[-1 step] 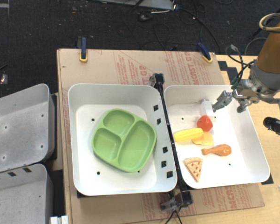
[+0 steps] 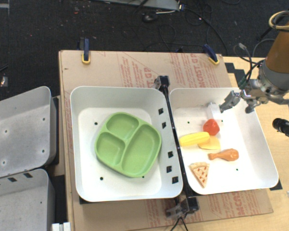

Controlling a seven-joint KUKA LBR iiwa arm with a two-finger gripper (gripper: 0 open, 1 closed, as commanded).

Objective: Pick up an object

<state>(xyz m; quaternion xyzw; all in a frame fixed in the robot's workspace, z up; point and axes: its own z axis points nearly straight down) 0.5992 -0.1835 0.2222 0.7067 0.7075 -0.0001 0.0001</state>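
Grey-metal gripper (image 2: 240, 101): above the upper right part of the right bin, reaching in from the right; two fingers spread apart, one toward the bin's middle, one nearer the arm; nothing between them.
Arm (image 2: 278, 66): grey wrist with an orange band above it, standing over the right bin's far right corner; cables loop behind it.
White object (image 2: 212, 111): small pale piece lying on the bin floor just left of the nearer finger (image 2: 228, 102); kind cannot be told.
Tomato (image 2: 211, 127): red, round, just below the white object, apart from the gripper.
Banana (image 2: 194, 139): yellow, lying crosswise, left end near the divider, right end touching the tomato's lower edge.
Cheese wedge (image 2: 209, 145): yellow-orange slab, tucked just under the banana.
Chicken drumstick (image 2: 224, 155): orange-brown, lying right of and below the cheese wedge.
Pizza slice (image 2: 200, 173): triangular, pale crust, near the bin's lower left.
Right bin (image 2: 259, 148): shallow, white, holds all the toy food.
Left bin (image 2: 86, 177): shallow, white, touching the right bin along a dark clip strip.
Green plate (image 2: 128, 144): three compartments, lying at the left bin's middle, turned at a slant.
Bench board (image 2: 125, 69): brown cardboard under both bins, held by two clamps at its far edge.
Spare bins (image 2: 19, 129): white, left of the bench.
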